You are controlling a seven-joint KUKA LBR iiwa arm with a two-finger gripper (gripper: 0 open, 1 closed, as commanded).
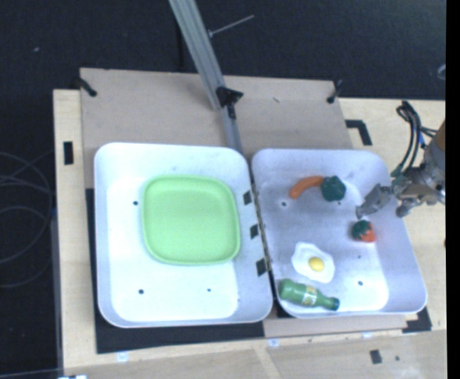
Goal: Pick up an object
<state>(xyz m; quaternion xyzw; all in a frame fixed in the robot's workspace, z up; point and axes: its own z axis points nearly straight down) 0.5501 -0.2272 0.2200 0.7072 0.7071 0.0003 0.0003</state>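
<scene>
My claw (389,199) hangs open and empty above the right bin (399,290), near the small tomato (362,230) (my likely target); it is round, so it may roll away.

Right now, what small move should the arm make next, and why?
Probably descend a little toward the small red-and-green toy: the gripper hovers at the right bin's right side, just above and beside that toy, with nothing seen between its fingers.
</scene>
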